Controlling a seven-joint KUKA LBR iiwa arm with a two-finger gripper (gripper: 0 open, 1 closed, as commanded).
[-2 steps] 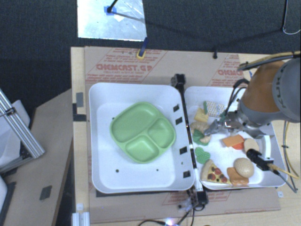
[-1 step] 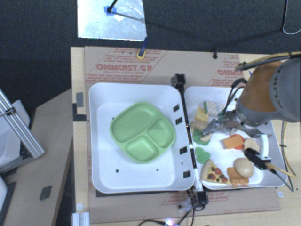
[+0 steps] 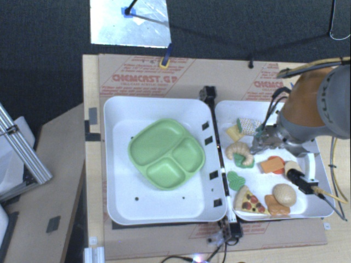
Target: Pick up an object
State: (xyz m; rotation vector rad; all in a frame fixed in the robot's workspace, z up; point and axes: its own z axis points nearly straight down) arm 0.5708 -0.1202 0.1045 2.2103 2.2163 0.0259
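My gripper [image 3: 260,145] hangs low inside the right bin [image 3: 318,159], in its middle. Just left of it lie a tan croissant [image 3: 238,148] and a small green piece [image 3: 242,160]. An orange wedge [image 3: 271,164] sits just below and right of the gripper. Behind the gripper are a yellow cheese piece [image 3: 235,132] and a pale speckled piece [image 3: 250,126]. Nothing can be seen held in the gripper.
Toward the right bin's front lie a green leaf [image 3: 236,179], a pizza slice [image 3: 248,200], a beige roll [image 3: 284,194] and a brown pastry [image 3: 277,207]. The left bin [image 3: 123,204] holds a green divided plate [image 3: 166,153]. A black-clipped divider [image 3: 216,147] separates the bins.
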